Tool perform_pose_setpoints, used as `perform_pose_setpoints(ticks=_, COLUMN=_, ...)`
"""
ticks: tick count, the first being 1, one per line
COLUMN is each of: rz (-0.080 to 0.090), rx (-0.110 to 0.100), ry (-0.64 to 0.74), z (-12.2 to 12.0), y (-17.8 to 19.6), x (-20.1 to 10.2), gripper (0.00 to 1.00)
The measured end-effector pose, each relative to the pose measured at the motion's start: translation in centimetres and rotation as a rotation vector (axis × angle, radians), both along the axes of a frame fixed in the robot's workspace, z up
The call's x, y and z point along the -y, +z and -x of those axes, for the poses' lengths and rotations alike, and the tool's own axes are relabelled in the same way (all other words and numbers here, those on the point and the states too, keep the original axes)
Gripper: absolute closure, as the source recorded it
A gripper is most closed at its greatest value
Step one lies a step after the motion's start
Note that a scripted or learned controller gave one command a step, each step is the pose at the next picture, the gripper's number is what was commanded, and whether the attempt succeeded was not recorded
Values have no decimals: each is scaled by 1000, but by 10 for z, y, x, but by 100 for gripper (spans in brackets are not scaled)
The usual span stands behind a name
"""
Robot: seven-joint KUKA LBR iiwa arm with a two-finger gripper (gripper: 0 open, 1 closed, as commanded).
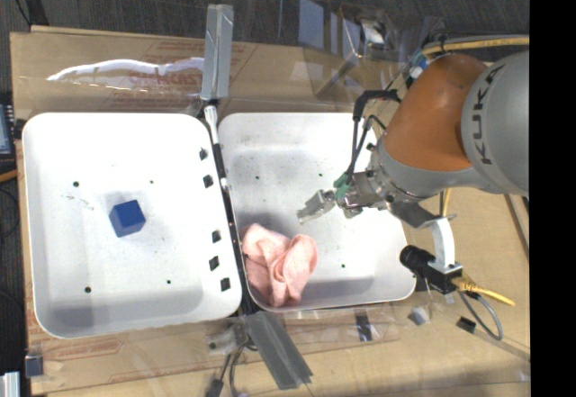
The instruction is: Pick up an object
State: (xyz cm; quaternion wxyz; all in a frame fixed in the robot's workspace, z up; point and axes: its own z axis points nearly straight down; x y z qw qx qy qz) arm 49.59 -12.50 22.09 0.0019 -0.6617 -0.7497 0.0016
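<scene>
- Hovering over the right bin (270, 130), my gripper (317, 203) points toward the bin's middle, and I cannot tell from this slanted view whether its tips are parted or closed; they blur into one pale metallic shape.
- Nothing shows between the tips, so I judge that I carry nothing at present.
- The tips seem to hang above bare white floor, apart from any object; whether they touch the floor I cannot say.
- Nearest to me lies a pink cloth (280, 265), crumpled in a heap against the right bin's near edge, close to its near-left corner and beside the divider between the bins.
- The cloth is near my tips, but clearly not under them: it sits toward the near edge from where I hang.
- Farther out, a blue cube (127, 217) rests in the left bin (54, 134), roughly in the middle of its floor, well apart from me and across the divider.
- My orange band and grey arm (450, 130) come in over the right bin's far-right corner.
- As I judge it, the step in hand is the approach: no object is gripped yet.
- The next move calls for shifting toward the near-left corner until I stand over the cloth, then descending onto its highest fold and closing there.
- Soft cloth may slip out or give only a thin pinch, and the bin wall beside it leaves little room.
</scene>
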Motion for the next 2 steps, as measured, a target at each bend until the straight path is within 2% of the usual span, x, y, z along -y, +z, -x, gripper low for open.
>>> perform_pose_setpoints(ticks=1, rz=-1, rx=3, ry=141, z=-14, y=-130, x=15, gripper=0)
perform_pose_setpoints(ticks=2, rz=0, rx=7, ry=394, z=-46, y=-128, x=39, gripper=0)
